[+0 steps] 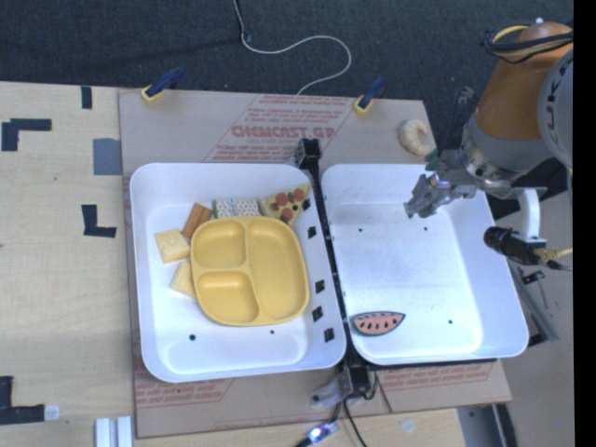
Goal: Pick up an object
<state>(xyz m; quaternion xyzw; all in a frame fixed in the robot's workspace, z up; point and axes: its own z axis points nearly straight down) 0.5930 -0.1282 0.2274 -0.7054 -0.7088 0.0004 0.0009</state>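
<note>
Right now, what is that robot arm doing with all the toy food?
The robot arm's gripper hangs over the upper part of the right bin, and nothing shows between its fingers. A toy watermelon slice lies at that bin's lower left, some way from the gripper. The left bin holds a yellow divided plate with small toy foods tucked around it. Nothing has been picked up so far.
</note>
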